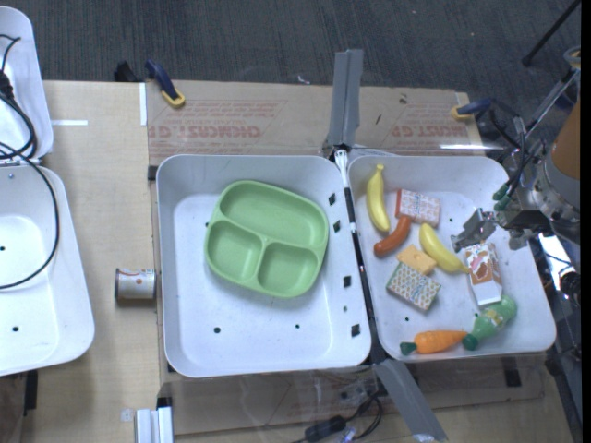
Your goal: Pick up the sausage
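Observation:
The sausage (391,235) is a short orange-red piece lying at a slant in the right bin (536,326), between a yellow banana (377,198) and a second banana (440,247). My gripper (476,228) hangs over the right side of that bin, to the right of the sausage and past the second banana. It looks open, with nothing between its fingers. Nothing touches the sausage.
Around the sausage lie a patterned box (419,207), a yellow block (416,260), a speckled box (414,287), a white-and-red packet (482,270), a carrot (434,341) and a green bottle (491,319). The left bin (185,340) holds a green divided plate (268,238). A small can (136,284) lies on the bench.

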Tool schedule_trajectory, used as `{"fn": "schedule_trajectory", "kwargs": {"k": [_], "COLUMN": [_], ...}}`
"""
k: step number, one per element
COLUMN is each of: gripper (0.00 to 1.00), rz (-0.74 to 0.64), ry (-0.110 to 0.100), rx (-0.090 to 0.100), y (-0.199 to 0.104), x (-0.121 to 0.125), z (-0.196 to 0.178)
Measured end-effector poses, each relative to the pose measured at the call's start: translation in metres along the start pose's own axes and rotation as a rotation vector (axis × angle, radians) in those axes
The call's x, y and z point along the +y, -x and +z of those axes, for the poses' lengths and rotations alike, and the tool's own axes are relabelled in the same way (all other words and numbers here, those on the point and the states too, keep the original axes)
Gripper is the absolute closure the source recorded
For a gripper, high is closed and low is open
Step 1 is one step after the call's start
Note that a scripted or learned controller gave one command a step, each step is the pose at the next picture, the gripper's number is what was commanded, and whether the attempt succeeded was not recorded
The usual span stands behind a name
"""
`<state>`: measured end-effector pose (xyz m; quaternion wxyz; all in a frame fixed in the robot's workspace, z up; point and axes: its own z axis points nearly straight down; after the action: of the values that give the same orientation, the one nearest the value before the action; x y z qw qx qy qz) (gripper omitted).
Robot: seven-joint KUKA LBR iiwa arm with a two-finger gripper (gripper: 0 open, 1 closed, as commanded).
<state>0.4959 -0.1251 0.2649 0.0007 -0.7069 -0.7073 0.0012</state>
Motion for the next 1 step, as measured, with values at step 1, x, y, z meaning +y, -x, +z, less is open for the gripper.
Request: {"fn": "schedule_trajectory", "kwargs": {"k": [1], "gripper": [0.0], "rz": [-0.07], "ry": [-0.002], "rx": [0.0], "y": [-0.1007], "x": [0.0583], "z": [0.0745]}}
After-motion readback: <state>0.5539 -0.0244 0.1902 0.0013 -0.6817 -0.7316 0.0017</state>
